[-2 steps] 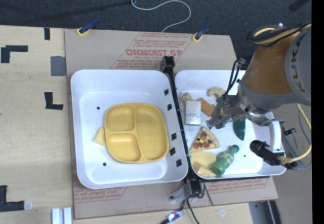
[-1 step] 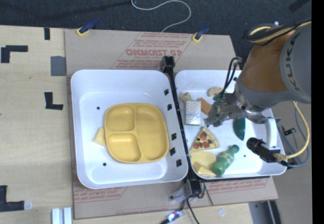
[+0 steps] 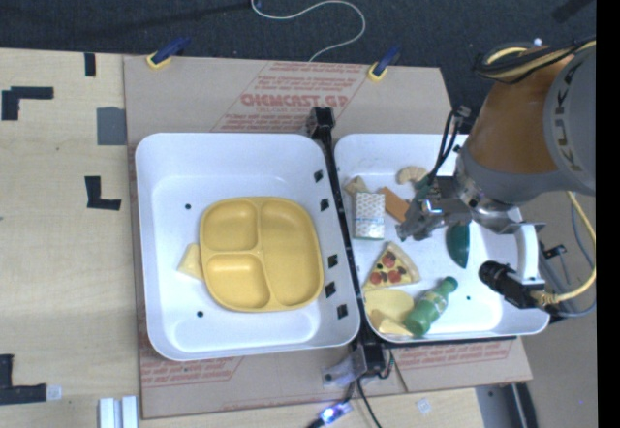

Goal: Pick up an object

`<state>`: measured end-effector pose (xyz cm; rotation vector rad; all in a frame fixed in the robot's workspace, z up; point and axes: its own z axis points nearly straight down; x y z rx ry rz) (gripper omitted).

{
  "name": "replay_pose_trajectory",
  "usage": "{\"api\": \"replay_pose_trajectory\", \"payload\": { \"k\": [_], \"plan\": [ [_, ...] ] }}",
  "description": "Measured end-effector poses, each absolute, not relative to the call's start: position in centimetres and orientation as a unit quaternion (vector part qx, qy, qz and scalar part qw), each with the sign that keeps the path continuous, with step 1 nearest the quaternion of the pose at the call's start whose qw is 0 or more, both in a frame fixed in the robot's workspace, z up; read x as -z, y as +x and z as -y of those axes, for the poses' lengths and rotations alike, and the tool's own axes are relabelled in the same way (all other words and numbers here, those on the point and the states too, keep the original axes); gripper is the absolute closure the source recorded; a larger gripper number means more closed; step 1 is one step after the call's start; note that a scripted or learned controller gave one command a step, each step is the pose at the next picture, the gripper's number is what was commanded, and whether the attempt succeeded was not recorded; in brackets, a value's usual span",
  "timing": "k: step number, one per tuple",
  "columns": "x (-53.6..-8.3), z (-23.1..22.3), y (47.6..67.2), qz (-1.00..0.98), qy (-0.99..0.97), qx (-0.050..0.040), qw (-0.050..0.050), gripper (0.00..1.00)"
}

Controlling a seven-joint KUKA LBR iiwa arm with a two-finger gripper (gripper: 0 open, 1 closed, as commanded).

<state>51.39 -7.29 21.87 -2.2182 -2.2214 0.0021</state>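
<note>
Now the green bottle lies near the right bin's front edge, its long side slanting, cap toward the back-right. From the right, the arm bends down over that bin, end effector mid-bin; I cannot tell its grip. A pizza slice and silver packet lie close by.

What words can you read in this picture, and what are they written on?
"CHEMGEAR" is my best reading of the big red print on the brown cardboard sheet under the white bins; it is blurry, so I am not sure.
The smaller red lines above and below it are too blurred to read.
Red print on the cardboard's near edge is also too small to read.
</note>
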Motion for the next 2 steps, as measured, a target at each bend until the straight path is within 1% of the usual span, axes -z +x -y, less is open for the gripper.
{"api": "replay_pose_trajectory", "payload": {
  "k": [1,2],
  "plan": [
    [-21.46,6.16,51.10,0.708,-0.707,-0.0012,0.001,1.00],
    [-21.46,6.81,51.28,0.708,-0.707,-0.0007,0.001,1.00]
  ]
}}
